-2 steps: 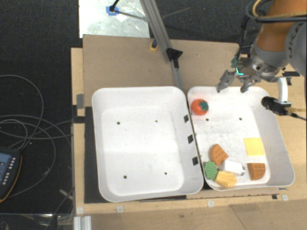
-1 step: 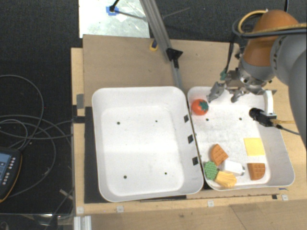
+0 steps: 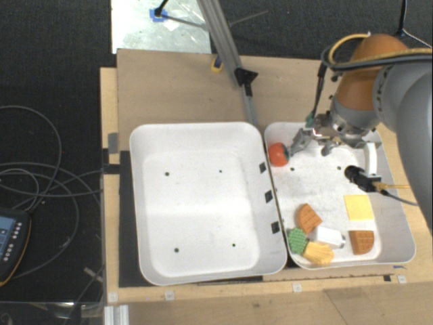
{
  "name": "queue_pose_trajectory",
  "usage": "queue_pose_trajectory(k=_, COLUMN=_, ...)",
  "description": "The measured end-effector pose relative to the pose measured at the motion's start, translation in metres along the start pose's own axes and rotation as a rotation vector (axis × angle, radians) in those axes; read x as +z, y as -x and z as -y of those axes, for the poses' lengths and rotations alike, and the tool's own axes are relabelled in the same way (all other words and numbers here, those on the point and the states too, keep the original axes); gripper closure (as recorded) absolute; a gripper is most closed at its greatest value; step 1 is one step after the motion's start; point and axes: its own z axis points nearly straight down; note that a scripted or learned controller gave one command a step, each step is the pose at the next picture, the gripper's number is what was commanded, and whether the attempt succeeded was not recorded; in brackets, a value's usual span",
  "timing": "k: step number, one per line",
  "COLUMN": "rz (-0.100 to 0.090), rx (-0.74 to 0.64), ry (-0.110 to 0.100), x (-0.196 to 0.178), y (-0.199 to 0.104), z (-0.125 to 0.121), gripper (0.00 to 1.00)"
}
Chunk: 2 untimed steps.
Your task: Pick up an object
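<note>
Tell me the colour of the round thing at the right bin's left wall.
Red-orange, like a small tomato; the camera view shows it well.

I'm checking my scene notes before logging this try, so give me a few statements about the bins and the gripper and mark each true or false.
1. The red ball lies in the right bin. True.
2. The gripper holds the red ball. False: the ball lies on the bin floor just beside it.
3. The yellow block sits in the left bin. False: it is in the right bin.
4. The green piece lies near the right bin's front edge, beside a yellow piece. True.
5. Both bins rest on the wooden bench. True.
</note>
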Motion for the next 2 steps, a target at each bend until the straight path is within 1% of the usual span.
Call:
queue_pose_trajectory(k=1, rz=0.009, rx=0.002, ry=0.009, x=0.025, y=0.005, z=-0.002, gripper=0.00)
queue_pose_trajectory(k=2, rz=0.009, rx=0.002, ry=0.013, x=0.013, y=0.005, z=-0.003, gripper=1.00)
